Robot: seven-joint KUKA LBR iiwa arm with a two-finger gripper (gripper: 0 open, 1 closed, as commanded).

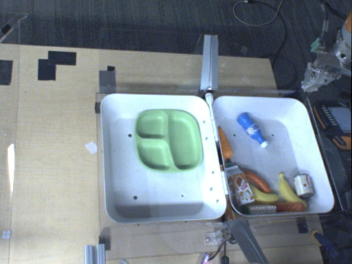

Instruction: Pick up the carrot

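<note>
The carrot (224, 142) lies along the left wall of the right bin (275, 104), just beside the divider. The end effector (318, 77) hangs off past that bin's far right corner, well apart from it — whether it's open or closed I cannot tell. A green divided plate (168, 139) sits in the left bin (118, 164). A blue bottle (251, 128) lies near the carrot.

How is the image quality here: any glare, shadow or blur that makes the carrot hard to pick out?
Camera view: lighting even and soft; carrot sits against the right bin's left wall, slightly soft-edged but readable; gripper at upper right is blurred; no strong glare.
</note>
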